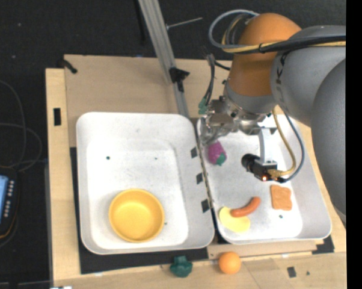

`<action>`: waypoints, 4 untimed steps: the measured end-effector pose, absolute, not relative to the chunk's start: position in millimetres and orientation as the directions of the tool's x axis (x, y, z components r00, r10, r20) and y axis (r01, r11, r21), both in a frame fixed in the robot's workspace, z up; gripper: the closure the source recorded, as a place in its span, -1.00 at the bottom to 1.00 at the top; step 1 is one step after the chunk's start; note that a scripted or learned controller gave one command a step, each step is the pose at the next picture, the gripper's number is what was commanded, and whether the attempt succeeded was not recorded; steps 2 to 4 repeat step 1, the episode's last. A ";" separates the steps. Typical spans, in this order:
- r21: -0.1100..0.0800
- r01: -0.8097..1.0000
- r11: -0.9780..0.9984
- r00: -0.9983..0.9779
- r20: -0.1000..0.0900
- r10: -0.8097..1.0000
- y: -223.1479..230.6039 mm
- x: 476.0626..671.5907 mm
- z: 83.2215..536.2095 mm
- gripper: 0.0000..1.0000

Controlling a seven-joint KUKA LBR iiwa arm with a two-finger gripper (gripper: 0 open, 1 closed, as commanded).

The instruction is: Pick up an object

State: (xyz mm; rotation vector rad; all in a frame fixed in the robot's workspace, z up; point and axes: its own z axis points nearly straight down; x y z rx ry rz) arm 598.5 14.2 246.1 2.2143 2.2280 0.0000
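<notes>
My gripper (pixel 211 138) hangs over the left edge of the right bin (pixel 318 220), close to the divide between the two bins. A small purple object (pixel 216 154) lies directly below its tip, touching or nearly touching it; I cannot make out whether it is gripped. Further objects lie in the right bin's near part: an orange-red sausage (pixel 246 207), a pale yellow piece (pixel 235 222) against it, and an orange block (pixel 281 198). A yellow bowl (pixel 136 215) sits in the near part of the left bin (pixel 85 161).
The grey arm with its orange band (pixel 262 47) covers the right bin's far right part. A black fitting on a cable (pixel 257 164) hangs beside the purple object. An orange ball (pixel 229 262) and a green item (pixel 181 267) lie on the bench before the bins. A metal post (pixel 160 35) rises behind them.
</notes>
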 end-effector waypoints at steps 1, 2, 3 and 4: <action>0.002 1.000 0.008 -0.008 0.002 1.000 71.8 606.7 253.7 1.00; 0.002 1.000 0.008 -0.008 0.002 1.000 71.8 606.7 253.7 1.00; 0.002 1.000 0.008 -0.008 0.002 1.000 71.8 606.7 253.7 1.00; 0.002 1.000 0.008 -0.008 0.002 1.000 71.8 606.7 253.7 1.00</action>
